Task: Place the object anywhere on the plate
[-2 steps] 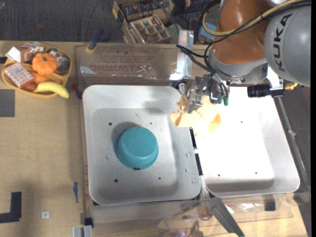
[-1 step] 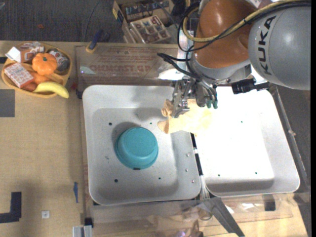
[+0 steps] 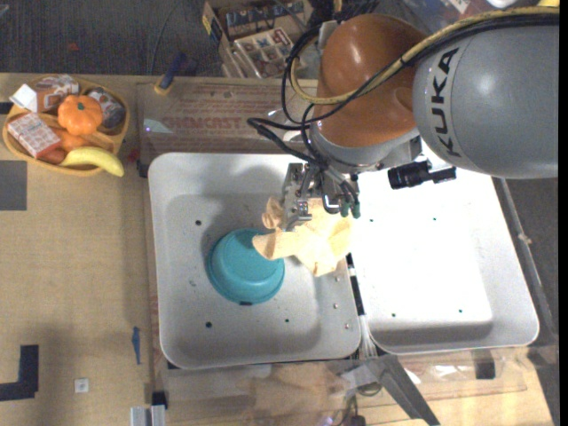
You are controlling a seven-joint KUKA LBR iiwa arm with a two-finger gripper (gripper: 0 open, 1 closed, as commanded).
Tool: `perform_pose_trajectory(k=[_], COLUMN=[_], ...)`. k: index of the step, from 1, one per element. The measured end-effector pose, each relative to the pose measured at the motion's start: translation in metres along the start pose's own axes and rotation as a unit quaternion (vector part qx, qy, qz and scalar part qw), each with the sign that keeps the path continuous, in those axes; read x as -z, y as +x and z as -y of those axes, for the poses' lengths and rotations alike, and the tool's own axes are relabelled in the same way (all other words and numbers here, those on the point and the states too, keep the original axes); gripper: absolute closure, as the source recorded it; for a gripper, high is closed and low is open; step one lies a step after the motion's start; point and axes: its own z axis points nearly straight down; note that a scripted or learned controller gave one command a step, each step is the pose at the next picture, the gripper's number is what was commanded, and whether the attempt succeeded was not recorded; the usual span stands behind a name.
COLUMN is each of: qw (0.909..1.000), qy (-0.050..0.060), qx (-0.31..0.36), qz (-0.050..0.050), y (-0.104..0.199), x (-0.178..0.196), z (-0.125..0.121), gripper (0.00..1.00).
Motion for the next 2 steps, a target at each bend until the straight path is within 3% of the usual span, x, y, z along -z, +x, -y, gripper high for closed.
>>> perform_pose_trajectory(k=[1, 2], qw=[1.0000, 1.0000], qy=[0.000, 0.000], qx=[0.001, 0.001], qz=[0.000, 0.000], y=[0.0199, 0.0196], x=[0.0043, 0.0048], z=[-0.0480, -0.0479], gripper=[1.00, 0.00])
